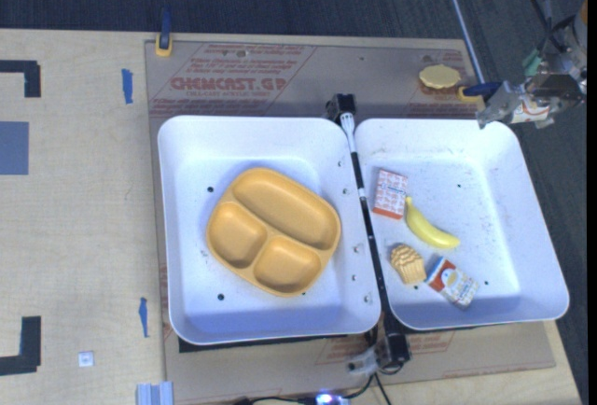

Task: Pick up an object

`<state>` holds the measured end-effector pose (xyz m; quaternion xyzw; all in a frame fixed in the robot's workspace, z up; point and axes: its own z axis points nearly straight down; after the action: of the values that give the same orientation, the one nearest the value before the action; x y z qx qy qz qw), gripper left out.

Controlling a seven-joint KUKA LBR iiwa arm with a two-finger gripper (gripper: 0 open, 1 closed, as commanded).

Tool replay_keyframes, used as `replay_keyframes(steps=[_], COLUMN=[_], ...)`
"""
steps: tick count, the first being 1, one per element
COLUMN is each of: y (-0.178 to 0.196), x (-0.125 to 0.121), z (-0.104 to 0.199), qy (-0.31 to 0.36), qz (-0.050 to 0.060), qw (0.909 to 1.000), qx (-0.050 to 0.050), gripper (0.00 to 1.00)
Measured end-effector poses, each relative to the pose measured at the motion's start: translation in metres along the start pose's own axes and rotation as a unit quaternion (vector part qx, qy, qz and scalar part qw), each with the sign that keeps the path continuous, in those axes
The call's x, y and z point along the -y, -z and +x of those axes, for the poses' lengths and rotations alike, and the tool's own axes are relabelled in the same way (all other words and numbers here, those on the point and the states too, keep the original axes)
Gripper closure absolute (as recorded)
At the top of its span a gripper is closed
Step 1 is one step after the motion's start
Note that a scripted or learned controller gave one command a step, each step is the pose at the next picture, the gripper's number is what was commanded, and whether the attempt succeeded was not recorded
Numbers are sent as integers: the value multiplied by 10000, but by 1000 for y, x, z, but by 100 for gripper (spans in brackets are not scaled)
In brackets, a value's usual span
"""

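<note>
A: Start with the big items. What's on your counter?

B: Two white bins. The left bin, mid-frame, carries a yellow divided tray with three compartments. The right bin, right of centre, carries the small items.

A: List them, largest down.

B: A toy banana lies at the bin's centre, tilted, running from upper left to lower right. Just above and left of it is a small red-and-white box. Below the banana, a red, white and blue carton lies flat, with a small ridged yellow piece to its left. All four lie near one another but look apart.

A: And your end effector?

B: The end effector sits at the upper right of the frame, just outside the right bin's far corner, carrying nothing. At this angle you cannot tell whether it stands apart or together. A yellow disc rests outside the bins, to its left.

A: Which one do you go for?

B: The banana, I'd judge. It looks light, rigid and smooth, so probably slippery. Take it across the thick middle, squarely across its long axis, clear of the tapering ends. The boxes lie flat and give less to pinch.
</note>
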<state>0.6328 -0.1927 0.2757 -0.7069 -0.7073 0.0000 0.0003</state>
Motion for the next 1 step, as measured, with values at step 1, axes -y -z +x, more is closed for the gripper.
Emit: replay_keyframes(steps=[1], y=[-190], x=[-1], z=[22], qy=[5], qz=[-20], qw=[10000], qx=[7], gripper=[0])
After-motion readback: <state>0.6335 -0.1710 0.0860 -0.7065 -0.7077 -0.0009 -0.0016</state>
